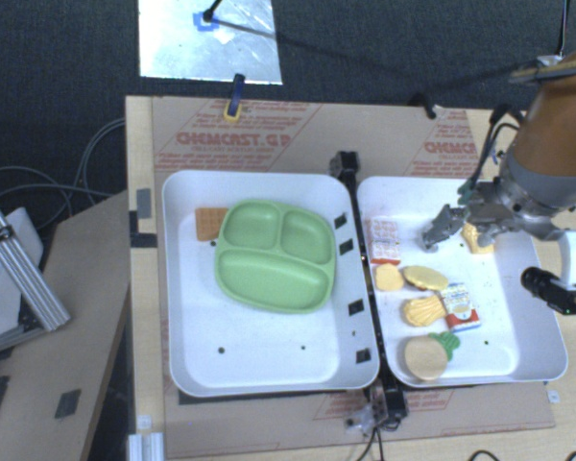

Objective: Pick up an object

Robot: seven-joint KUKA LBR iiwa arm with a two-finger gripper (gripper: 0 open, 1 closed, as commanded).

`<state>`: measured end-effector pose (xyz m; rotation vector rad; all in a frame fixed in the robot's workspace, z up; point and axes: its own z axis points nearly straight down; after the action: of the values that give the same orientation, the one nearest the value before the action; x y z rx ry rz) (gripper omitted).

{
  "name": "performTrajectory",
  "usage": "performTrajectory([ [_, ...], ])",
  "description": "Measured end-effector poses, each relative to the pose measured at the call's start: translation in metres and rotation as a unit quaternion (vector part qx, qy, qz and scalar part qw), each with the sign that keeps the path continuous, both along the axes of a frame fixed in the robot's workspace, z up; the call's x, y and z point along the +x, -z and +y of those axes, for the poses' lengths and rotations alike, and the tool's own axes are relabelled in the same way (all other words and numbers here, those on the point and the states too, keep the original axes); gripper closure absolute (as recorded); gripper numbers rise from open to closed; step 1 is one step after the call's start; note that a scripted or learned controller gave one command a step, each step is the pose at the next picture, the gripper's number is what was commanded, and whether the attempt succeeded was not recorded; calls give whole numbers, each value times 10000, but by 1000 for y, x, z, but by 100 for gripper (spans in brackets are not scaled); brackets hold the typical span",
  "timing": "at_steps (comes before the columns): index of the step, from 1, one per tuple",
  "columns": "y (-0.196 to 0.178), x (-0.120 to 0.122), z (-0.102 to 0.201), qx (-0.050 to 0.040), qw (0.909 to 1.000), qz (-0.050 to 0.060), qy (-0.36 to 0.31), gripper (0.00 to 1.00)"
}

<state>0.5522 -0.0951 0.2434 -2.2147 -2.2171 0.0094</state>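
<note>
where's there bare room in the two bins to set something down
Left bin: a bare strip of floor along its near edge, below the green divided plate, plus a narrower margin on the plate's left under the cracker. Right bin: bare floor near its right wall. Crowded: the right bin's left half, packed with food items, and under the pincer.

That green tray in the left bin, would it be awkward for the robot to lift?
Probably. The green tray looks like stiff moulded plastic, so it shouldn't flop. It is wide and lies flat, so the gripper would likely need its rim. Gripped at one edge, it may tilt.
</note>
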Motion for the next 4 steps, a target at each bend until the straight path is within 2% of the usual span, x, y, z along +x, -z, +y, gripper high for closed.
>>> performTrajectory([
  [1, -6, 2, 0, -6, 10000, -56, -11, 0],
  [2, 57, 5, -1, -3, 10000, -32, 1, 0],
  [4, 150, 7, -5, -4, 10000, -56, 7, 0],
])
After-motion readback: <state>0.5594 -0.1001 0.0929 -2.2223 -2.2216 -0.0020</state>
